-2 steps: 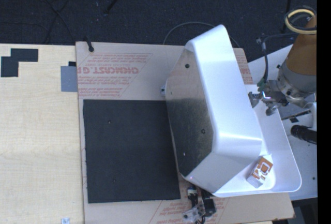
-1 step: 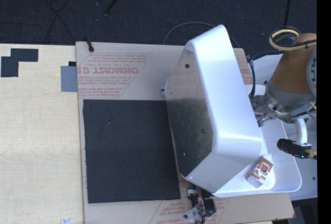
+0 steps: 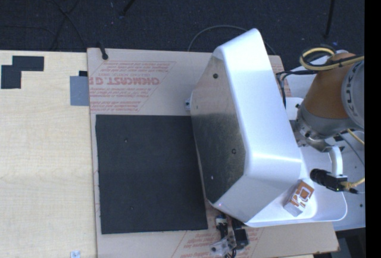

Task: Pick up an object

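While white bin (image 3: pixel 256 131) tilts up on edge, small orange-white box (image 3: pixel 299 197) lies on bin just right of hand (image 3: pixel 229 239); hand's grip state: cannot tell. Arm (image 3: pixel 330 96) upper right.

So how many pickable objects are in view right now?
1. A small orange-and-white box lies at lower right, on a white surface by the low end of the tipped-up white bin. More may be hidden under or behind that bin.
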### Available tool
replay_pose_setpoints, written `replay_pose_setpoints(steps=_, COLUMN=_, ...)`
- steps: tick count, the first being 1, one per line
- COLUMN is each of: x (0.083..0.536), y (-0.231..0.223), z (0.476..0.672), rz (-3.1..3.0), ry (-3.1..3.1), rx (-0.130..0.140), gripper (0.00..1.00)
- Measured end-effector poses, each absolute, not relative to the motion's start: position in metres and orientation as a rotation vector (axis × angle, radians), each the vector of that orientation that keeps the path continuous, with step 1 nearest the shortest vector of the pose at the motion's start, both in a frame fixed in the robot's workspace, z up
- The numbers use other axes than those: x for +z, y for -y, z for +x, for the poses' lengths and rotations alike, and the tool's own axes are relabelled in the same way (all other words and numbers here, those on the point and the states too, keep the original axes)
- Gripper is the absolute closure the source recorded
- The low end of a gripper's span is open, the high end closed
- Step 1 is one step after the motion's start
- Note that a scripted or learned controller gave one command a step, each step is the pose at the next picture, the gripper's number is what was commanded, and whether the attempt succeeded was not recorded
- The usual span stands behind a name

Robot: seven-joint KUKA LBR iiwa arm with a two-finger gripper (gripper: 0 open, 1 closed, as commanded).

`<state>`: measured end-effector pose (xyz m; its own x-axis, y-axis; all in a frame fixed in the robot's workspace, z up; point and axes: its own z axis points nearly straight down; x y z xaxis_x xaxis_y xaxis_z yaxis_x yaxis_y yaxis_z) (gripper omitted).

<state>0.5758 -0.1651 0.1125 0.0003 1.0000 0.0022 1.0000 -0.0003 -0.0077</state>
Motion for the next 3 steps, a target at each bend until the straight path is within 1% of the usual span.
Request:
replay_pose_setpoints(steps=1, x=0.125, y=0.166, z=0.577, rz=-2.220, ry=2.216, rx=0.004, gripper=1.00)
replay_pose_setpoints(steps=3, x=0.215, y=0.173, z=0.570, rz=-2.221, ry=2.224, rx=-0.002, gripper=1.00)
